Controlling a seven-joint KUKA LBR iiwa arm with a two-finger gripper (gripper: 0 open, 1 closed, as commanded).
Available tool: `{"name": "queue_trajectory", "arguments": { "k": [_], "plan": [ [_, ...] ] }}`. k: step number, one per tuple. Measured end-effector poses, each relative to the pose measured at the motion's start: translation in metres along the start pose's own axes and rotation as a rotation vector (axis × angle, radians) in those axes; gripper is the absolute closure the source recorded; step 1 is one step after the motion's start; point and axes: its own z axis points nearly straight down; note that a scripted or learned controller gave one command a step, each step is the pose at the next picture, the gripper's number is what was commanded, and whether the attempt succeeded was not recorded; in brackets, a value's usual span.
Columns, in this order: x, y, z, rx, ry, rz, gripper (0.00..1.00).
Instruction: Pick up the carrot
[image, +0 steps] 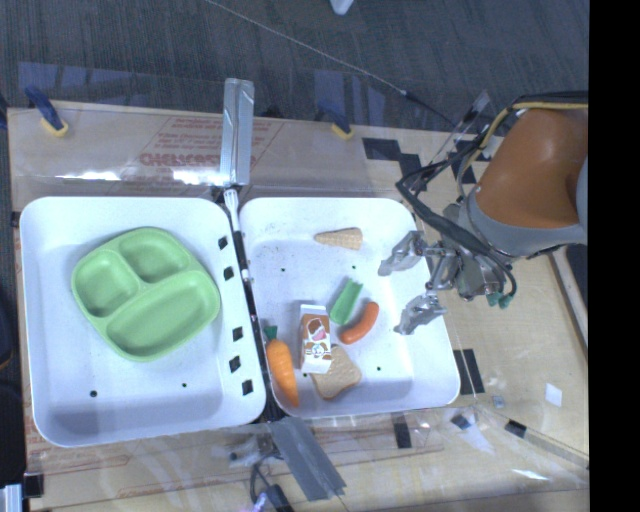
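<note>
The carrot (283, 371) is orange with a small green top and lies against the left wall of the right bin (425, 375), near its front corner. My gripper (408, 290) hangs over the right side of that bin, well to the right of the carrot. Its two fingers (398, 254) are spread apart, open, with nothing between them.
In the right bin also lie a small milk carton (315, 341), a toast slice (338, 376), a green pod (346, 299), an orange-red sausage (360, 321) and a tan wafer (339, 238). The left bin (40, 330) holds a green divided plate (145, 291).
</note>
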Motion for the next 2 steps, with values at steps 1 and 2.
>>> {"name": "queue_trajectory", "arguments": {
  "k": [1, 2],
  "plan": [
    [-0.012, 0.002, 0.149, 0.003, -0.014, 0.098, 0.00],
    [-0.015, 0.004, 0.137, 0.004, -0.019, 0.088, 1.00]
  ]
}}
